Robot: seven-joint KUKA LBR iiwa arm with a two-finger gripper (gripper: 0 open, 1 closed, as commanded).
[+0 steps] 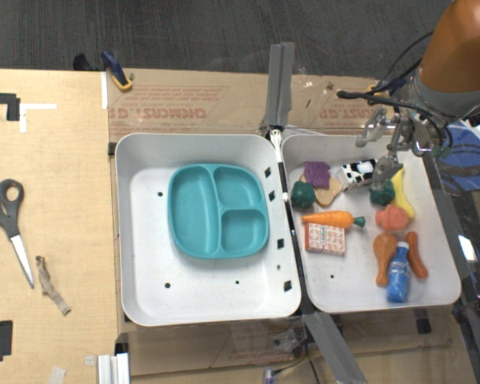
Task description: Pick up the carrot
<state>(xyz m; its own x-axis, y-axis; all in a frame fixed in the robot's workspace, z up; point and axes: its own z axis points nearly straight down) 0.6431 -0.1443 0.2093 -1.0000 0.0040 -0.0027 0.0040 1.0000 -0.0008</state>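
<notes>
Fingers point(388, 165) above right bin point(368, 298) (carrot point(330, 219) inside)

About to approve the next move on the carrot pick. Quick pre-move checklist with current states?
1. Carrot in view and in the right bin: ok, lying on its side near the bin's middle.
2. Gripper lined up over the carrot: not ok, it sits toward the bin's far side, by the banana.
3. Fingers free of any object: cannot tell.
4. Space around the carrot: not ok, the small patterned box lies right beside it and the green toy is close.
5. Carrot top unobstructed: ok, nothing lies over it.
6. Left bin's teal tray out of the path: ok.
</notes>
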